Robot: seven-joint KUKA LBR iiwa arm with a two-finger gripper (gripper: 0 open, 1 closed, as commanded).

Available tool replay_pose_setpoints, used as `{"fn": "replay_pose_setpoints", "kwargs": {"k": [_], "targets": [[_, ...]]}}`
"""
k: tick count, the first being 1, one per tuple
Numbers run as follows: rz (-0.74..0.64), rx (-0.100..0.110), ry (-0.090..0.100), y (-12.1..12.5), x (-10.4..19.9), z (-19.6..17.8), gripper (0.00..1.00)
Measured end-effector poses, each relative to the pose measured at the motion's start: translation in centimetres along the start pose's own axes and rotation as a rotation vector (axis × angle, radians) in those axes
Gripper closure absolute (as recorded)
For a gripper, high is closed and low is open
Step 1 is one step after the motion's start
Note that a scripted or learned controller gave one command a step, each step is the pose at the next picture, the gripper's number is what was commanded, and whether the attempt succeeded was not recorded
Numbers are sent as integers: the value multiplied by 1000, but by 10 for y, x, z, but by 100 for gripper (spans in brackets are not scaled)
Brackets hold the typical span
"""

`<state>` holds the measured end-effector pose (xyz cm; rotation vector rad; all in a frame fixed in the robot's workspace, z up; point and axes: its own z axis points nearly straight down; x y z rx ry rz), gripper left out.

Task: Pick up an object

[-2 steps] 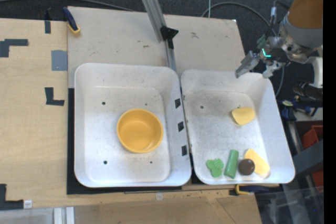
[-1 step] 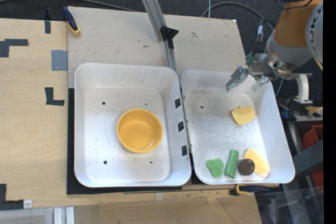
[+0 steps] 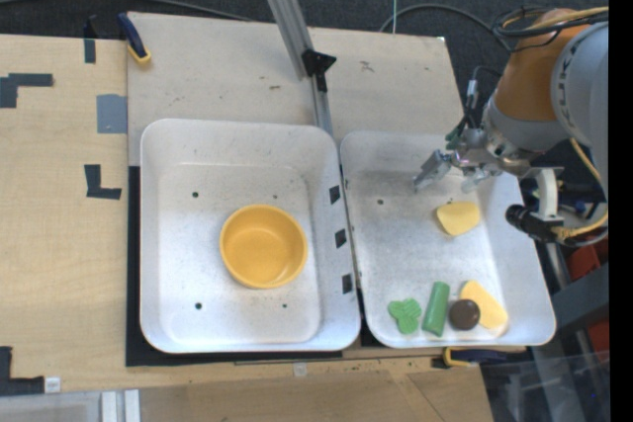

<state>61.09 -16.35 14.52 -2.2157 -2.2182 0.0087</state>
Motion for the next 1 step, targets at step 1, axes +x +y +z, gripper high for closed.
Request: {"fn": "replay_pose_setpoints", "kwargs": {"k": [1], "targets": [[-1, -1, 0, -1, 1, 55, 0]]}}
